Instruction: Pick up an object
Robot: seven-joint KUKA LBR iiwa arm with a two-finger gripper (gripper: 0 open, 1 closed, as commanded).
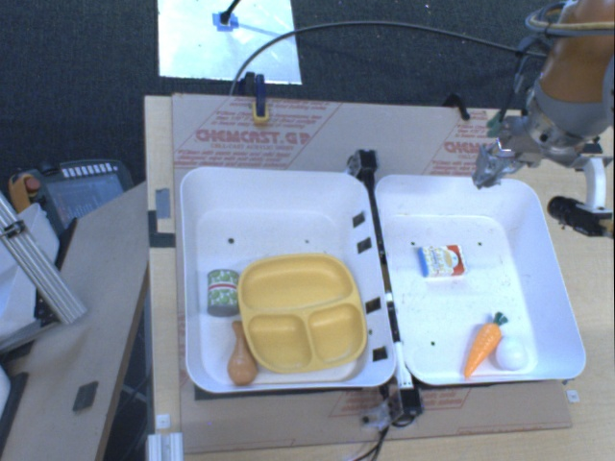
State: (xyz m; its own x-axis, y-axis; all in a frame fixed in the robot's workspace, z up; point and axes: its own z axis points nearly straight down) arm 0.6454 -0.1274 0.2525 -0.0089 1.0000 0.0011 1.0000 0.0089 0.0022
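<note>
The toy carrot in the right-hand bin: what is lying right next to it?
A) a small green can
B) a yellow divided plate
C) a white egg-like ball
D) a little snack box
C: the carrot lies in the near corner of the right bin with the white ball against its side, while the snack box sits apart, farther back.

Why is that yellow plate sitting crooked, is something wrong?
Nothing is broken or spilled. The yellow divided plate just lies turned at a slant in the left bin, its left edge covering part of a wooden spoon. The small can beside it stands upright.
</note>
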